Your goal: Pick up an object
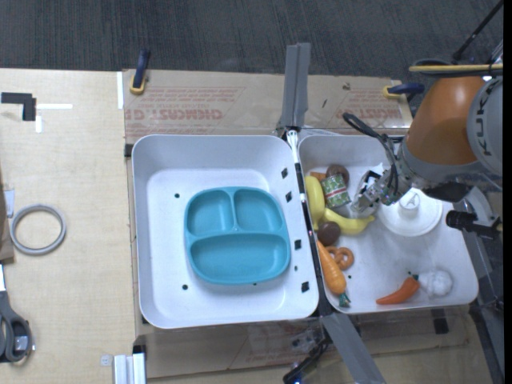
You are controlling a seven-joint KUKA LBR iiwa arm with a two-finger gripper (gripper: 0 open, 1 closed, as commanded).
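**Claw low over the crowded side of the right bin, no object secured**

I have the arm reaching in over the right bin, with the claw down among the cluster at that bin's left wall. I cannot tell how far the claw is open, nor whether it has hold of anything; its tip is too small and cluttered against the items beneath to judge.

Candidate objects all lie in the right bin. A banana runs along the left wall, with a green-labelled can just beside it and the claw touching or nearly touching both. Below them sit a dark round item, a pretzel and a carrot. A white cup-like piece stands just right of the claw. A red-orange pepper and a white ball lie well apart near the lower right. The left bin holds a blue divided plate.

Risks, as I judge them: the tight packing may let the claw wedge between banana and can and close on neither. The curved banana could slip out. The bin wall nearby limits approach, so a collision or shoving items aside is plausible.
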